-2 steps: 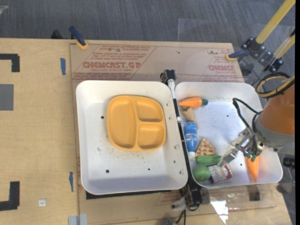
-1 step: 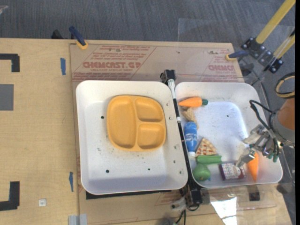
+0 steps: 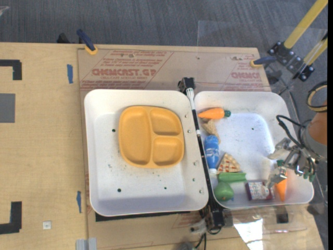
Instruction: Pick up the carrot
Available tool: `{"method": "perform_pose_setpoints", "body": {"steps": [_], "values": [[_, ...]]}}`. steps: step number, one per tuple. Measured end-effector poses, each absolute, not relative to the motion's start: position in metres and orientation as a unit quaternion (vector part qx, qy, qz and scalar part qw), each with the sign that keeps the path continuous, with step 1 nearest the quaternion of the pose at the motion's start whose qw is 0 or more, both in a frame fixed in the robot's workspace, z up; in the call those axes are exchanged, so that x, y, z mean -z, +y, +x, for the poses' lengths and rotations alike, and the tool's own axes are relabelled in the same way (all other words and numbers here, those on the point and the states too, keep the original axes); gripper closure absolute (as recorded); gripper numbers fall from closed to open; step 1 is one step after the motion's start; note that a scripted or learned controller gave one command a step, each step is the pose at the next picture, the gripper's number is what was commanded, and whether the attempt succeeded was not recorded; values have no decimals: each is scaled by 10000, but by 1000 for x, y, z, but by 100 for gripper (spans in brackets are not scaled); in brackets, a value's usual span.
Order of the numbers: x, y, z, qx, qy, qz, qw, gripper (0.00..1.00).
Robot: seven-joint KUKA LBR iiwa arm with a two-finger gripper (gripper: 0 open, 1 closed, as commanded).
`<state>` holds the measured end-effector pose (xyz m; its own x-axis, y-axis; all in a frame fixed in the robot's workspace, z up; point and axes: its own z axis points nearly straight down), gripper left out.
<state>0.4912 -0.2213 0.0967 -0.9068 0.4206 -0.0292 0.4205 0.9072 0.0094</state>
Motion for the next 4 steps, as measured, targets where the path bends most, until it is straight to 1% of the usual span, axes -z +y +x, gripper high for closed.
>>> {"method": "perform_pose_setpoints", "body": {"steps": [1,2,3,4], "values": [[-97,-221,492,11,9995,279,169,0],[-89,-223,485,28,9900,-1410,87,0],[-91,-186,492,48,9344,-3561,83,0],[-91,-159,492,56,9216,-3881,76,0]]}}
